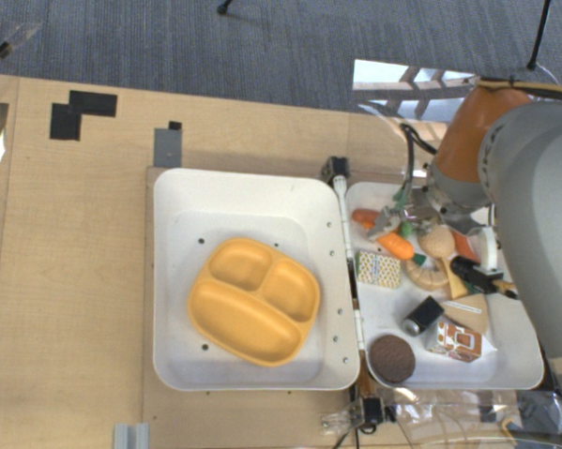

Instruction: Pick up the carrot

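The carrot (395, 245), small and orange with a tapered end, lay on its side near the far left corner of the right bin (499, 371), slanted.

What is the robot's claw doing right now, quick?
Gripper: down in the right bin just above the carrot; open or closed cannot be told.

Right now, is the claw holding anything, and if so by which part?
It cannot be told. The claw sits low over the carrot in the right bin, but nothing is seen between its tips.
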{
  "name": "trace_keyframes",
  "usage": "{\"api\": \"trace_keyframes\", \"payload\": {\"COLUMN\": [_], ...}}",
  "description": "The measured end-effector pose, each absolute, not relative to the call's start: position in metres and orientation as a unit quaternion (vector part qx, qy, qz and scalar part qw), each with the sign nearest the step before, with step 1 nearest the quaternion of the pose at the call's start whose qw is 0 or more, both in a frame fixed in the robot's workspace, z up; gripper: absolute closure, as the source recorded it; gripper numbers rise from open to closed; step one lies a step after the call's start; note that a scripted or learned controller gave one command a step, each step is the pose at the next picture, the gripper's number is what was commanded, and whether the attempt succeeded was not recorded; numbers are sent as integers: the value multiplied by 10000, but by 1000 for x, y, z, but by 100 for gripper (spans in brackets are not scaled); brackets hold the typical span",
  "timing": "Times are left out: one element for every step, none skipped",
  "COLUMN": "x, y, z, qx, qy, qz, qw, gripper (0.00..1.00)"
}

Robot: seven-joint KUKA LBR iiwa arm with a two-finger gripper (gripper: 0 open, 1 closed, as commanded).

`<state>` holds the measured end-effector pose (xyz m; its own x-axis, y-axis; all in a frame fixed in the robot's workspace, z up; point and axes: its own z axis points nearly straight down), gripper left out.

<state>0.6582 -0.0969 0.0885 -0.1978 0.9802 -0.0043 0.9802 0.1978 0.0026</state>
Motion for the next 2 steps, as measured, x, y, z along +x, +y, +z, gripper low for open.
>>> {"api": "trace_keyframes", "payload": {"x": [659, 654], "y": [-97, -24], "z": [100, 189], "qx": [6296, 7603], "qy": [7769, 6495], "qz": [-19, 50], "qw": [44, 33], "gripper": [100, 100]}}
